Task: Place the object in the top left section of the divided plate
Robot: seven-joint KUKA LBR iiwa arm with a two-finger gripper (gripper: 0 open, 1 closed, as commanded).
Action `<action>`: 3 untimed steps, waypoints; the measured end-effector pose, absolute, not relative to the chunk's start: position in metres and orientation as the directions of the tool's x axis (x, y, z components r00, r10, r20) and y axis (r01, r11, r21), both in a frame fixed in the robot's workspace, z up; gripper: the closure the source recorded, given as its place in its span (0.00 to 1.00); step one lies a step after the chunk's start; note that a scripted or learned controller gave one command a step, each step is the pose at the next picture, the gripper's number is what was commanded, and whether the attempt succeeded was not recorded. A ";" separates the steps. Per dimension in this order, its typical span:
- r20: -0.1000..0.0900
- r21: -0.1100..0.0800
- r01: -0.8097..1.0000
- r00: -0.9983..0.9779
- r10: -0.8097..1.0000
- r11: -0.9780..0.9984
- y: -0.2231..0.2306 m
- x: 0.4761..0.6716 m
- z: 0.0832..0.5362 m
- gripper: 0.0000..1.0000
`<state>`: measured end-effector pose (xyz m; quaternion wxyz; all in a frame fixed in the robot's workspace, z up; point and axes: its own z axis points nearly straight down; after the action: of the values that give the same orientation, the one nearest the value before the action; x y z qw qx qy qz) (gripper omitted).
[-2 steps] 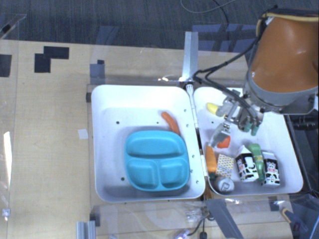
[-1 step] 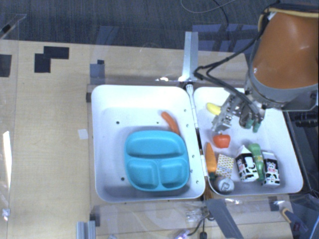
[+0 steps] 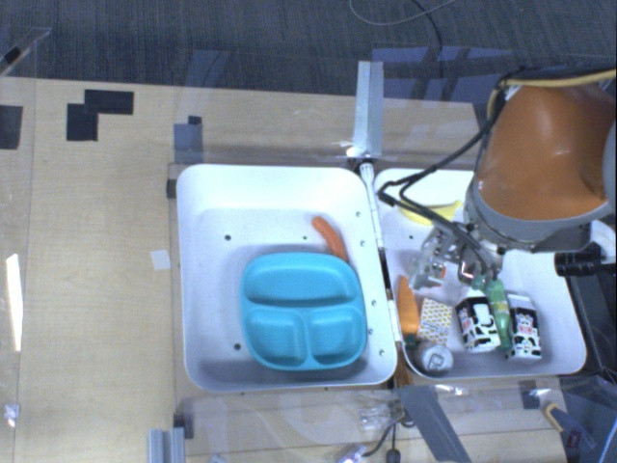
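Orange band: it caps my wrist; my gripper (image 3: 445,263) hangs over the right bin (image 3: 569,355).
Jaws: whether they are parted or closed, I cannot tell.
Below me: two cow-print cans (image 3: 475,324), one green bottle (image 3: 496,302), one patterned packet (image 3: 436,321), one silver can (image 3: 436,359), one orange piece (image 3: 409,309).
Beyond me, leftward: one blue divided plate (image 3: 304,309) with three sections in the left bin (image 3: 207,258).
Task object: one orange sausage (image 3: 331,238) on the bin floor, touching the plate's far rim, long axis slanting away from me.
Surface: pale wood bench (image 3: 96,287); dark carpet (image 3: 193,17) and a cable (image 3: 415,8) beyond.
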<state>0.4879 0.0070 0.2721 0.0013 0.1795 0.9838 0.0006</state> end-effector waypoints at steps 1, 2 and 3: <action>-0.001 0.001 0.476 -0.879 0.476 0.879 0.005 0.515 0.255 1.00; -0.001 0.001 0.438 -0.899 0.438 0.899 0.021 0.488 0.201 1.00; -0.004 0.003 0.438 -0.899 0.438 0.899 0.022 0.490 0.211 1.00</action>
<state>0.4897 0.0220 0.2108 0.0021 0.2247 0.9744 0.0012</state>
